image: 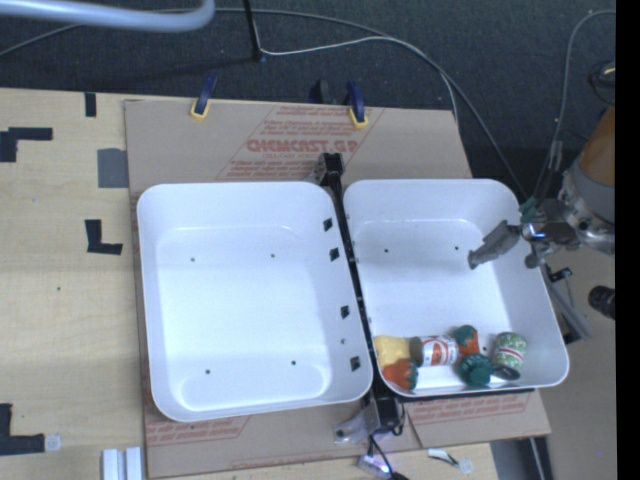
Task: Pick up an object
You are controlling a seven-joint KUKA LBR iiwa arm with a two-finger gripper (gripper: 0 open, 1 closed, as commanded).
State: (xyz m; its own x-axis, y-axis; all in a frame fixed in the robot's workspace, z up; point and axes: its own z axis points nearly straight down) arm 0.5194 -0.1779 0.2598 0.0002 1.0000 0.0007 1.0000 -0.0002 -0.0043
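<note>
So the gripper (490,248) hangs over the right bin (440,203), near its right wall, with one grey metal finger poking out toward the middle. Honestly I cannot tell whether the claw is apart or together from this angle. Nothing is visible in it.

The objects are all bunched along the near edge of the right bin: a soft-looking yellow lump (392,348), an orange-red piece (400,373), a little can with a red-and-white label (437,351) lying on its side, a teal blob (474,370) and a round green-and-white patterned thing (510,350).

The left bin (160,268) is smooth glossy white plastic with rounded corners, sitting on a cardboard sheet (290,143).
</note>
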